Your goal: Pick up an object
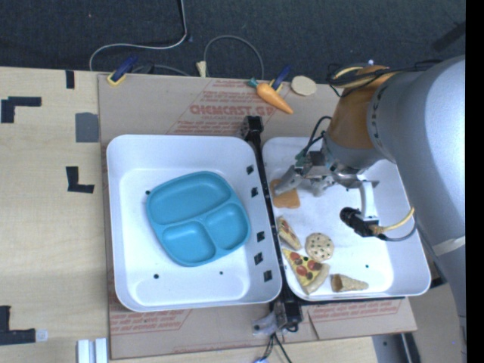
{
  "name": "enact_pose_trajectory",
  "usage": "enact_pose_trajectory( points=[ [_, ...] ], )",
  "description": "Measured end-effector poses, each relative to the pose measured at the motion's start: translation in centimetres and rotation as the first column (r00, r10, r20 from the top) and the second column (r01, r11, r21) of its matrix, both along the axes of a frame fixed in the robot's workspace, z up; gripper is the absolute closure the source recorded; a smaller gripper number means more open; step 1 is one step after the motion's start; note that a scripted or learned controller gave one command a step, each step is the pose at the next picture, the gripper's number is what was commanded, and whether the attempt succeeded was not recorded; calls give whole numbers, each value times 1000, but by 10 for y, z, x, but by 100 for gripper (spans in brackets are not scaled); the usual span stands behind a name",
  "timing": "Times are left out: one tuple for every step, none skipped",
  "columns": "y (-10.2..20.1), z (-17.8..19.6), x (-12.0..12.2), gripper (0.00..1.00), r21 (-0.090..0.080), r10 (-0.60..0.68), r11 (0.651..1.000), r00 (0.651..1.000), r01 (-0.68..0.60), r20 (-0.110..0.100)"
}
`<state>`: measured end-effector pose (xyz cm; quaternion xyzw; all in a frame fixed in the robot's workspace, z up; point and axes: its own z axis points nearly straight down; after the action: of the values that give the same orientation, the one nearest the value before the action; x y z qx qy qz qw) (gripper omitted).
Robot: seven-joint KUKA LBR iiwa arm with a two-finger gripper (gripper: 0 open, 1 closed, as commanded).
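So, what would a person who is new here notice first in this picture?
First the blue divided plate, lying alone in the left bin. Next the grey arm with its orange band, its hand low over the right bin by an orange piece. An orange carrot lies on the cardboard behind the bins.

The tool (290,181) sits low in the right bin (401,267), just above an orange wedge (286,198).

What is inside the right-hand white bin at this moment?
The right-hand white bin holds an orange wedge-shaped piece, a sandwich-like piece, a round cookie, a pizza slice and a small tan wedge. The grey arm hides its upper part.
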<state>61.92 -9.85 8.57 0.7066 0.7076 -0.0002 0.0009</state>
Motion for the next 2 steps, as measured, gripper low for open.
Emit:
enact_pose_trajectory(
  points=[
    [1,12,2,100,0,1,1000,1000,-1,5],
    [1,11,1,0,1,1,1000,1000,-1,4]
  ],
)
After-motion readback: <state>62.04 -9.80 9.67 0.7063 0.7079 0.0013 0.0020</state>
